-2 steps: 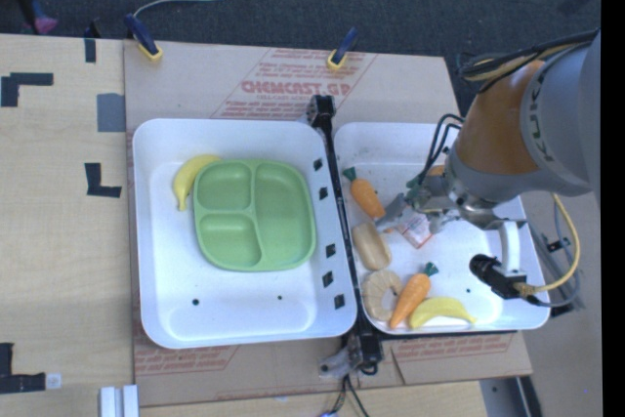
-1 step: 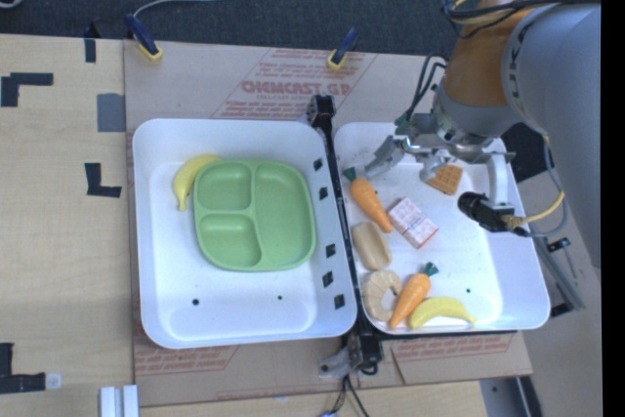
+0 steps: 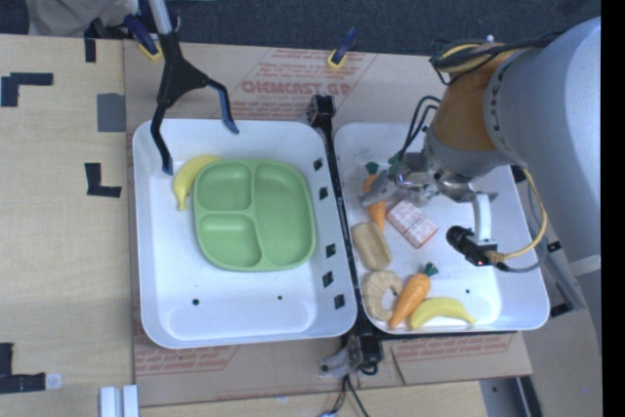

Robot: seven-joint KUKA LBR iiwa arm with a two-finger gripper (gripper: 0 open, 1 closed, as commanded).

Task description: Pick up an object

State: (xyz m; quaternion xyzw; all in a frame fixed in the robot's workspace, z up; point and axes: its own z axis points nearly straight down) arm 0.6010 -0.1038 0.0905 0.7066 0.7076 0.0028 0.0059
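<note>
Two white bins on worktop (image 3: pixel 68 239), left bin (image 3: pixel 161 308) with green tray (image 3: pixel 256 215) and banana (image 3: pixel 187 175), right bin (image 3: pixel 522 303) with carrot (image 3: pixel 410 298), bread roll (image 3: pixel 371 245), patterned box (image 3: pixel 412 223), second banana (image 3: pixel 441 312), gripper (image 3: pixel 395 179) low at far left of right bin, fingers' state cannot be told.

The arm (image 3: pixel 562 103) is thick, rounded and pale grey, with an orange band (image 3: pixel 467 107) above the wrist; yellow and black cables (image 3: pixel 459 54) loop beside it.
</note>
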